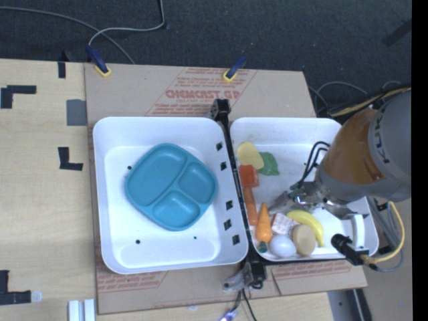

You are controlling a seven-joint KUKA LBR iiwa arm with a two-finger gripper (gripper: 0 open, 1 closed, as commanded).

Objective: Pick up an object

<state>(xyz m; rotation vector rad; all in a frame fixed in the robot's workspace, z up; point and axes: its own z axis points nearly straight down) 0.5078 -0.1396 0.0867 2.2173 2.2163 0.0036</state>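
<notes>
Grey arm (374, 159) hiding pincer's tips

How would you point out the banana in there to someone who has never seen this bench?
Look in the right-hand white bin, at the heap of toy food along its near edge. The banana lies just under the robot's gripper, curving above a tan potato and a white egg. It is the sole long, curved yellow piece there.
</notes>
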